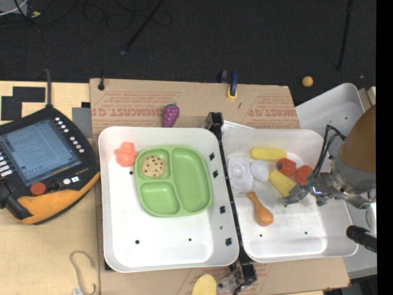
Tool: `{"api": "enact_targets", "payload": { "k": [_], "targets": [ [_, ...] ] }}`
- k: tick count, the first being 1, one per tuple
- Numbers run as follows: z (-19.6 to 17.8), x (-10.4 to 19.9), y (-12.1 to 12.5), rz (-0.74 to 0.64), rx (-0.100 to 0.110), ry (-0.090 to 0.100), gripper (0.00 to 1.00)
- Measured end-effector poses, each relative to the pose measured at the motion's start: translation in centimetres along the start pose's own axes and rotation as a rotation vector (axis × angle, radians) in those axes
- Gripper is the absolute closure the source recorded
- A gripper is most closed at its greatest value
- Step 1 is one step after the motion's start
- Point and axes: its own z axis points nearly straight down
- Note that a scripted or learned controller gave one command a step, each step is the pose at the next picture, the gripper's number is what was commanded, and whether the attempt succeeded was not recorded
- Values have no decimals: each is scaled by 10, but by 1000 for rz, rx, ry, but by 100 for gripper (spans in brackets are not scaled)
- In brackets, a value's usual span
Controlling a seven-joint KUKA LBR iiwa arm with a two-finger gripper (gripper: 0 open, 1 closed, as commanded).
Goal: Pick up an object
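Observation:
The right bin (288,251) holds a brown drumstick (260,208), a yellow block (280,181), two red pieces (286,166) (303,174), a long yellow piece (268,154) and pale white items (241,171). My gripper (297,195) hangs low over the right side of this bin, just right of the yellow block and below the red pieces. Its dark tip sits close to the yellow block, and I see nothing clearly held in it. The arm's wrist (359,158) comes in from the right edge.
The left bin (159,244) carries a green divided plate (190,183) with a cookie (152,165), plus a pink toy (125,154). Purple grapes (171,114) lie behind the bins and a yellow fruit (204,284) in front. A teach pendant (43,158) sits far left.

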Motion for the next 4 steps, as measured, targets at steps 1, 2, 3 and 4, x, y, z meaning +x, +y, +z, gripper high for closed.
{"api": "enact_targets", "payload": {
  "k": [1, 2, 3, 4],
  "targets": [
    [54, 3, 0, 1, 1, 0, 0],
    [41, 1, 0, 6, -2, 0, 100],
    [-21, 5, 2, 3, -8, -3, 100],
    [-83, 4, 8, 2, -9, -4, 100]
  ]
}}
